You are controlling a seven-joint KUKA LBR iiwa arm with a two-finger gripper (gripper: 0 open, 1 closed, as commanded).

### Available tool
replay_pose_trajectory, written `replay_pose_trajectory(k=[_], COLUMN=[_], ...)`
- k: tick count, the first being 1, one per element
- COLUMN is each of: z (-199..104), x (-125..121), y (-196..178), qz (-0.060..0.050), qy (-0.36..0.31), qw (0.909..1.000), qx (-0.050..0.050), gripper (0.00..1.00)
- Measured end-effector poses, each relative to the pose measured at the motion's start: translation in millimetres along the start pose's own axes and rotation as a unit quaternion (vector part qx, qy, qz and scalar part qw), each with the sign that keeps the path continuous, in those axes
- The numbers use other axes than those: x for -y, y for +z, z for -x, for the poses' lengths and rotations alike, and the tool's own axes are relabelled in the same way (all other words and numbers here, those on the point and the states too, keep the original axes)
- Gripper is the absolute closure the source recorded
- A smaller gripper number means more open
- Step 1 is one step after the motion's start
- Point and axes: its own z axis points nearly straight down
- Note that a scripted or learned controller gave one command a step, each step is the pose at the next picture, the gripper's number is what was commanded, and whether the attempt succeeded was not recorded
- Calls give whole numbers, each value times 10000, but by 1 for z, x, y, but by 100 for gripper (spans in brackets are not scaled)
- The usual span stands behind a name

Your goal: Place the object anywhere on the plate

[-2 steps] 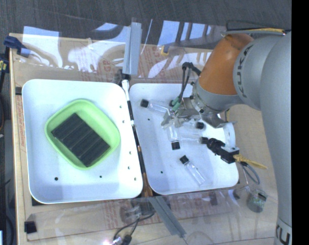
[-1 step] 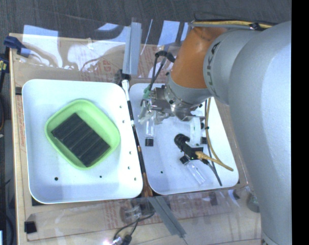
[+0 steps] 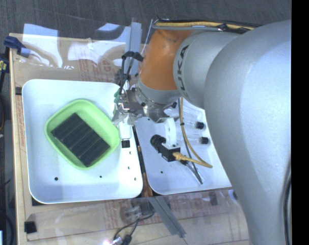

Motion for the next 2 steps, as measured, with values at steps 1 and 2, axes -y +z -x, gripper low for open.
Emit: replay_pose_trajectory(k=[1, 2], z=[0, 40], x=[0, 29], y=[0, -80], qz=[1, 25], qy=[1, -373], qw=[10000, 9993], qx=[0, 9], gripper=[0, 0])
